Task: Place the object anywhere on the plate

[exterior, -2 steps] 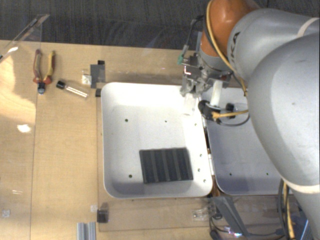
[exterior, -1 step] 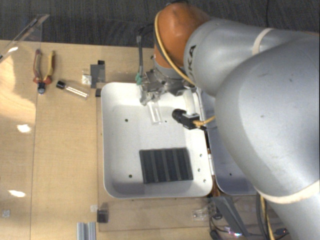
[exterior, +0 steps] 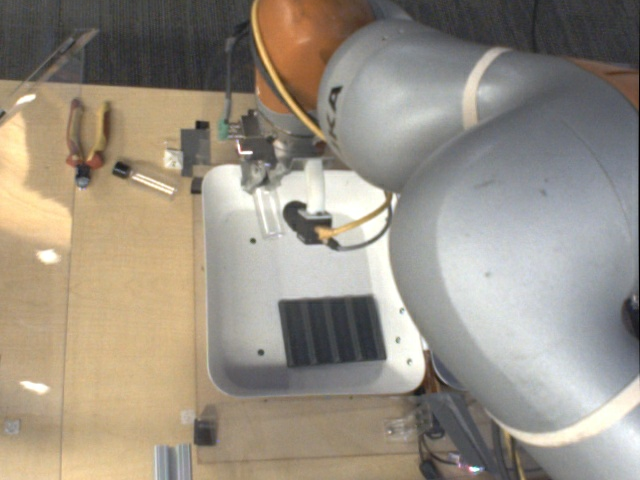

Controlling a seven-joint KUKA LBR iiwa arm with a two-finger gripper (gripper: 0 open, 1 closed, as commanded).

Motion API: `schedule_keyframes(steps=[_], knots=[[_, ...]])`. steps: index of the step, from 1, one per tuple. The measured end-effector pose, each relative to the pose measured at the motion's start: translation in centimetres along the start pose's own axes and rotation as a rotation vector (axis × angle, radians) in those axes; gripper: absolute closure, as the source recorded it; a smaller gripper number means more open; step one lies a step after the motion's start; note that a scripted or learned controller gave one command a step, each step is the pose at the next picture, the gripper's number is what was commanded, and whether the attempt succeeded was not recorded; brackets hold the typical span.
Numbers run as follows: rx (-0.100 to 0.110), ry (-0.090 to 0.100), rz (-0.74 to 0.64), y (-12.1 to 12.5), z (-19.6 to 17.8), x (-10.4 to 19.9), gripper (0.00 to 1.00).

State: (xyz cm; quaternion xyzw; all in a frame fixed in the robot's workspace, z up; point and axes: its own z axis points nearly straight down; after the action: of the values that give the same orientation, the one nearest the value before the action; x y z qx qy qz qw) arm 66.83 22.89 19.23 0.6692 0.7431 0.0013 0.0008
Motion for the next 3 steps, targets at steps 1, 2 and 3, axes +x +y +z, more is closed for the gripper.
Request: schedule_keyframes(steps=[1,2,3], knots=[[0.0,0.0,0.0,0.0,0.0,0.0,0.0],[-0.009,0.002,-0.706,0.3,7.9,-1.3,0.0],[-0.005,-0.001,-0.437,-0.9,10.3,-0.6,0.0]])
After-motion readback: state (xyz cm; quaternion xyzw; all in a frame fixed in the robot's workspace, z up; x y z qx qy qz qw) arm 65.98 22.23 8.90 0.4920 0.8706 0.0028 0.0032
